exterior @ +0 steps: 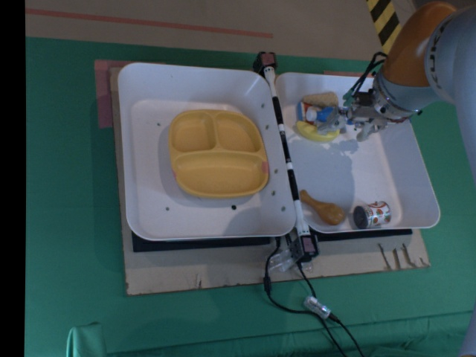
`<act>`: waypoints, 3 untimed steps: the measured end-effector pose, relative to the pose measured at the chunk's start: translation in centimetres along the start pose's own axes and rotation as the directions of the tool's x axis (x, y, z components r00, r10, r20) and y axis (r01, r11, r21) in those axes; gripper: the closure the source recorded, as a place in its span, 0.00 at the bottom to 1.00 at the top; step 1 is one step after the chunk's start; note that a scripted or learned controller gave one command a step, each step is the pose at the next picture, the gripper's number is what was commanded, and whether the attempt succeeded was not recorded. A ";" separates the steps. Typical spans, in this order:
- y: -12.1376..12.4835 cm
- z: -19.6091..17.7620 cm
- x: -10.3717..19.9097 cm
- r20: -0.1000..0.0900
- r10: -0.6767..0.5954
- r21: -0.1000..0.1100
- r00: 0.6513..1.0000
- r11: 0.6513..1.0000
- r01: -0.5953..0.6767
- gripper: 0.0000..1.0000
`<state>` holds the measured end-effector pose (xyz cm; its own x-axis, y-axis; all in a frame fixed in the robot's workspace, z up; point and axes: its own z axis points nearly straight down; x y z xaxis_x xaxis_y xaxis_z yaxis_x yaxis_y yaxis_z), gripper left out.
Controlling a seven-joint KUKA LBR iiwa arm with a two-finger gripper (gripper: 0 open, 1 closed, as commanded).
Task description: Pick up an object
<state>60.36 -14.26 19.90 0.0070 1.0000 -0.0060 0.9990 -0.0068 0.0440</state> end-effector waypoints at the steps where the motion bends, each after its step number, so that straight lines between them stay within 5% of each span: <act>1: 4.5 0.5 4.1 0.004 -0.001 0.015 1.000 1.000 0.001 0.00; 3: 5.8 0.6 4.3 0.005 -0.001 0.023 1.000 1.000 0.001 0.00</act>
<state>66.19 -9.99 19.49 0.0065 0.9999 -0.0108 0.9998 -0.0063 0.0206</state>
